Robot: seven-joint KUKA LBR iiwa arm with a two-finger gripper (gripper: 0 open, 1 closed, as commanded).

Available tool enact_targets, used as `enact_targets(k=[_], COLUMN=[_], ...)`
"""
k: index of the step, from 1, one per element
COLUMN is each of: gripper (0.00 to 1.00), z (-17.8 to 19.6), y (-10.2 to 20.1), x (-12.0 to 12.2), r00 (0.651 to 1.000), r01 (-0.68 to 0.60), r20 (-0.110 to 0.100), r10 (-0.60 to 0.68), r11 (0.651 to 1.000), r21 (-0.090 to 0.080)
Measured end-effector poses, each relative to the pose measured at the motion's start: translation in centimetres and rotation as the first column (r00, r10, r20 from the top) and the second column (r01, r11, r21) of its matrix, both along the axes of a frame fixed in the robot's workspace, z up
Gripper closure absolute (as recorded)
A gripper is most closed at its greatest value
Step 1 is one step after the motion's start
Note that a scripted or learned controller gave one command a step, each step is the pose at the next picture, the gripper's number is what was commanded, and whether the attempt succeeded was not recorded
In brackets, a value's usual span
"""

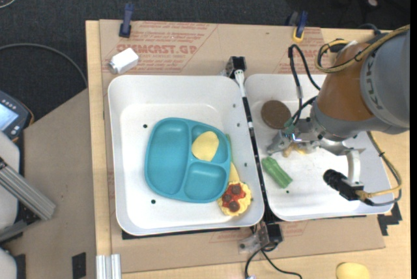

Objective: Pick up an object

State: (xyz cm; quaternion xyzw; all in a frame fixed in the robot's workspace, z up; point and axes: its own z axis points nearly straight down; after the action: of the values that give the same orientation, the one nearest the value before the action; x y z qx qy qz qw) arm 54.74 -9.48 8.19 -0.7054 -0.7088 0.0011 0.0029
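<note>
My gripper hangs low in the right bin, left of its middle, under the grey arm with the orange band. A green block lies just below the gripper, tilted. A brown disc lies just above it near the bin's left wall. Something small and yellowish lies at the gripper's right side, partly hidden. In the left bin sits a blue divided tray with a yellow piece in its upper right compartment. A yellow toy with red berries rests off the tray's lower right corner.
A black bar runs between the two bins. A white block lies on the cardboard bench top behind the left bin. A yellow object lies beyond the bench's front edge at lower right.
</note>
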Motion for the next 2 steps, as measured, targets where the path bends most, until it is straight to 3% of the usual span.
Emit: enact_targets(k=[1,2], gripper=[0.0,0.0], z=[11.8,24.5], y=[4.7,5.2], x=[-5.7,-6.7], r00=[1.0,1.0], r01=[-0.001,0.002], r20=[0.014,0.022], r10=[0.001,-0.001], r11=[1.0,1.0], r21=[-0.001,-0.003])
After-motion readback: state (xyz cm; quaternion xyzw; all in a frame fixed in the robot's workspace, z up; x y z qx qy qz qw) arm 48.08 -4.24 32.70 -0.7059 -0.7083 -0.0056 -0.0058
